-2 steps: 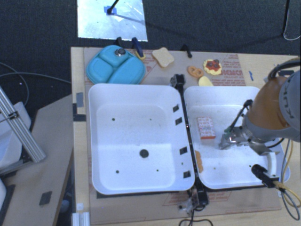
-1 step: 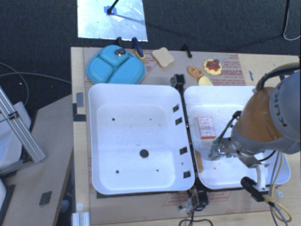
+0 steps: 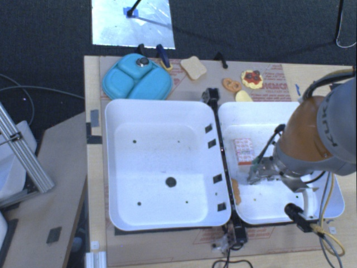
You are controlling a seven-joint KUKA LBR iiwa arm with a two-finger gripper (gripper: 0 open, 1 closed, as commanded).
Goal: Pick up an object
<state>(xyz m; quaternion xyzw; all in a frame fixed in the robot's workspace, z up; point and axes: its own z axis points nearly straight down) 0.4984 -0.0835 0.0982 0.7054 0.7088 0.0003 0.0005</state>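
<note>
My gripper (image 3: pixel 255 175) hangs low over the left half of the right bin (image 3: pixel 262 212), under the grey arm with its orange band (image 3: pixel 304 130). A small white packet with red print (image 3: pixel 243 150) lies on the bin floor just behind the gripper, apart from it. A thin tan piece (image 3: pixel 236 192) lies against the bin's left wall, a little in front and to the left of the gripper. The arm hides the right part of this bin. I see nothing held at the gripper.
The left bin (image 3: pixel 120 149) holds a small dark round thing (image 3: pixel 170 181). Behind the bins lie a blue divided tray (image 3: pixel 136 78), a toy toast slice (image 3: pixel 193 67), a pretzel (image 3: pixel 231 84), a small pizza (image 3: pixel 252 78) and a yellow piece (image 3: pixel 243 96).
</note>
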